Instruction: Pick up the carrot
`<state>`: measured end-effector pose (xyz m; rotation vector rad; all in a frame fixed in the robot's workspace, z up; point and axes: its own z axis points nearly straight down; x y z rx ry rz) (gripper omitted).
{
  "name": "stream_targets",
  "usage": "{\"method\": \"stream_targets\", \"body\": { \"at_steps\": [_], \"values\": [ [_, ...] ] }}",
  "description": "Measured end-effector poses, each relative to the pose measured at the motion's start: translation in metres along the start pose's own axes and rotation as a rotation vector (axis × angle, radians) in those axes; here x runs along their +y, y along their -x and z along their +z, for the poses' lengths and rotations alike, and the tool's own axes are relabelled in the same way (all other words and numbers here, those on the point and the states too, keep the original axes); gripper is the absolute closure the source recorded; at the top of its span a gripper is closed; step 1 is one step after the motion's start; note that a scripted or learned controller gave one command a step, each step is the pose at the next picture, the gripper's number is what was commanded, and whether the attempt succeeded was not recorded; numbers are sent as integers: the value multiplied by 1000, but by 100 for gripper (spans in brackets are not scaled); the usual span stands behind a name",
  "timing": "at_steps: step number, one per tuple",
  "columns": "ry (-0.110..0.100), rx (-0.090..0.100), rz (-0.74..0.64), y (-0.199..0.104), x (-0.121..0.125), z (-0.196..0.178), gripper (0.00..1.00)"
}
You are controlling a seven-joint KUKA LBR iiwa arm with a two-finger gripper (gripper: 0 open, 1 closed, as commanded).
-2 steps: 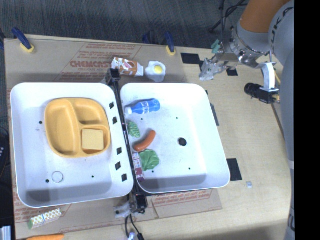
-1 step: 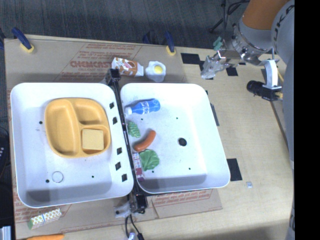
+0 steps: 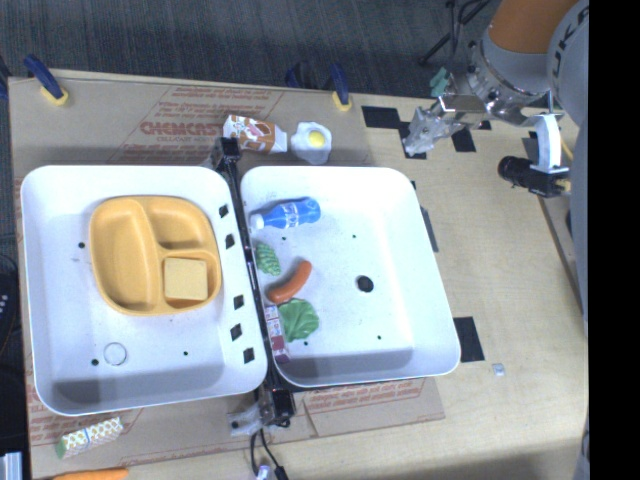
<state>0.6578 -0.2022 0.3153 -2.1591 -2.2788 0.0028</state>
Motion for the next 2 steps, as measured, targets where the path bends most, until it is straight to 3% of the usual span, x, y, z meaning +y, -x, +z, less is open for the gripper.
{"method": "stream_targets", "body": {
  "at_steps": [1,2],
  "values": [
    [0,-1,-4,-1,1,-10,100],
    [0,-1,-464,8,-2,9,100]
  ]
}}
